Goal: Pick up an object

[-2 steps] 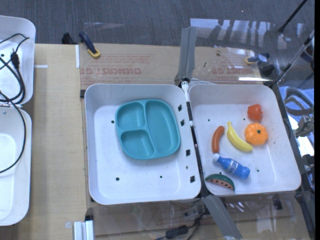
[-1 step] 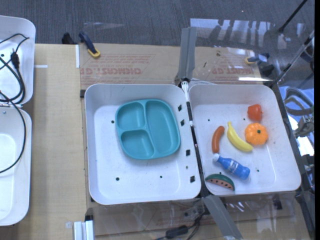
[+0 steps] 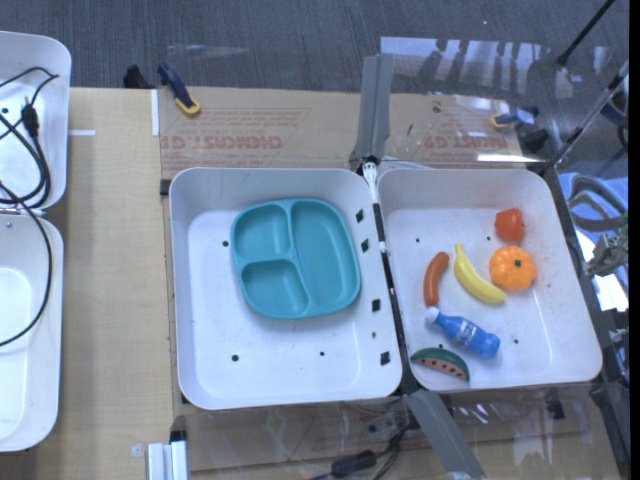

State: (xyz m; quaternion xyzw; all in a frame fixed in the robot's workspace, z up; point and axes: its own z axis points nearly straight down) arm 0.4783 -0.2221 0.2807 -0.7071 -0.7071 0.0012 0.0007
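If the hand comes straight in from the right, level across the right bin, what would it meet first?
Probably the orange toy pumpkin, closest to the right bin's right wall, with the banana just behind it. Height is unclear, so it might pass over.

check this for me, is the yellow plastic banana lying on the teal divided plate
No, the yellow plastic banana lies in the right white bin, while the teal divided plate sits in the left white bin.
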